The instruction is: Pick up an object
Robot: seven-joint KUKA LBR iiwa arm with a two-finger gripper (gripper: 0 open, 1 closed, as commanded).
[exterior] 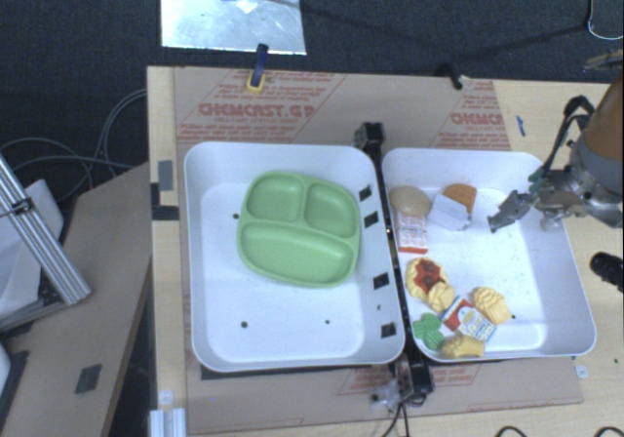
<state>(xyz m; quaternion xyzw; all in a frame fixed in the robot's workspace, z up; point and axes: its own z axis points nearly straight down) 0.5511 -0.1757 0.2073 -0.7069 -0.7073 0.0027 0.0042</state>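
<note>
A: Two white bins side by side on the table [322, 94]. The left bin [210, 259] carries one green divided plate [297, 228], three compartments, lying flat near the middle.

B: And the right bin [556, 289]?

A: That one has the small stuff. Far left corner: one tan rounded piece [409, 199], one orange piece [460, 196] touching one white block [449, 216], and one red-and-white packet [412, 230] just near of the tan one. Toward the near side, one red-and-yellow item [427, 279], then a tight cluster along the near wall: one yellow lumpy piece [490, 304], one small printed packet [474, 323], one green piece [426, 332].

B: The arm?

A: In from the right, the gripper [507, 212] hanging over the far right part of the right bin, just right of the white block and apart from it. Whether its fingers are spread or closed, I can't tell; nothing visibly in its grasp.
</note>
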